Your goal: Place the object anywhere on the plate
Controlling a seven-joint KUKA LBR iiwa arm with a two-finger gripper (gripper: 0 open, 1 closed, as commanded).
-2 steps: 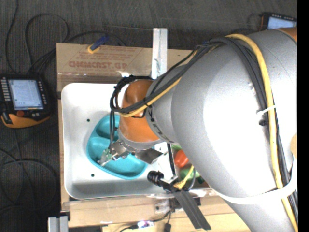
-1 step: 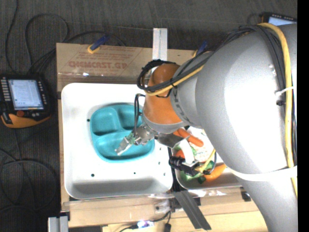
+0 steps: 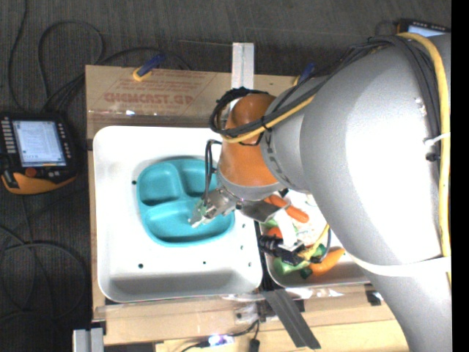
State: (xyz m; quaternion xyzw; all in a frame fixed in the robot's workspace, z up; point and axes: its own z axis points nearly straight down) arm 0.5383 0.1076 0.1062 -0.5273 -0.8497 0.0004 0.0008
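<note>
A teal plate with three compartments lies in the left white bin. My gripper hangs low over the plate's big front compartment, near its right rim. A small pale bit shows at the gripper's tip, just above the teal surface. I cannot tell whether it is a held object or part of the gripper. The orange wrist band and the grey arm cover the plate's right edge.
The right bin holds several toy items, among them an orange carrot, another orange piece and green pieces. The arm hides most of that bin. A teach pendant lies on the floor at the left.
</note>
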